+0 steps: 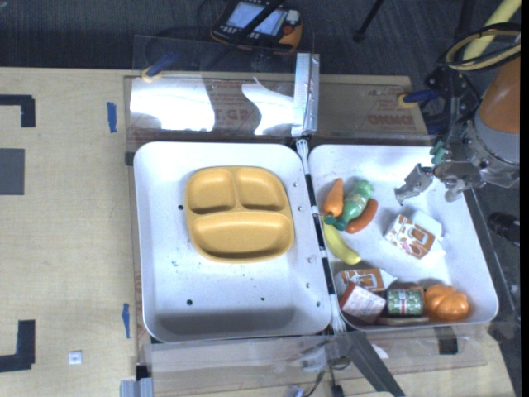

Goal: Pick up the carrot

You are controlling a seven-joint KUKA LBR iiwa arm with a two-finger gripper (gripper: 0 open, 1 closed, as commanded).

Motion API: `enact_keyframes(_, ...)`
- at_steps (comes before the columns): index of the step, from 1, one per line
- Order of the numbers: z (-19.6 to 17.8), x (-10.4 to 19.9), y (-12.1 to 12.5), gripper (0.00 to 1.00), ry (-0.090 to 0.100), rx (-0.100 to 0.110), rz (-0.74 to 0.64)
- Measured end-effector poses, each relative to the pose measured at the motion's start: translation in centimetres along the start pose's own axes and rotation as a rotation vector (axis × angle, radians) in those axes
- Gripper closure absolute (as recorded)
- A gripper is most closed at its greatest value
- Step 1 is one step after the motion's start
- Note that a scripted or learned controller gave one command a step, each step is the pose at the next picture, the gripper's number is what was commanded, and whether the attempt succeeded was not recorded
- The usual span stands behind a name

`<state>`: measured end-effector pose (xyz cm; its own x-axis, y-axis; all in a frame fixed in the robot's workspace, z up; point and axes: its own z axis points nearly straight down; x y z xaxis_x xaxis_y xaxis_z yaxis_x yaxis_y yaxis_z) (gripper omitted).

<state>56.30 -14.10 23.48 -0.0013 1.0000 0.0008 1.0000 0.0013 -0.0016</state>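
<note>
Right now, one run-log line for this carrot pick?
phase: approach | gripper: above right bin, holding nothing | orange carrot with green top: at bin's left wall, untouched

Divided tray sat in the left bin, carrot in the right bin near its left wall (banana just before it), gripper above the bin's far right.

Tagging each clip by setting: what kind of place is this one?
Most likely a robotics lab pick-and-place bench, not a kitchen: two white bins side by side on a taped wooden bench, toy food such as a carrot and banana, and a teach pendant on the dark floor behind.
</note>
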Motion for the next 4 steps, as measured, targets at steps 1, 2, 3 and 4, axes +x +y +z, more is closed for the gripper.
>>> enact_keyframes(1,5.0,5.6,6.2,0.0,-0.001,-0.003,0.405)
enact_keyframes(2,14.3,4.8,8.7,0.0,-0.001,0.0,0.416)
enact_keyframes(3,5.1,9.3,2.0,0.0,0.0,0.004,0.642)
enact_keyframes(4,5.1,8.5,1.3,0.0,0.0,0.003,0.503)
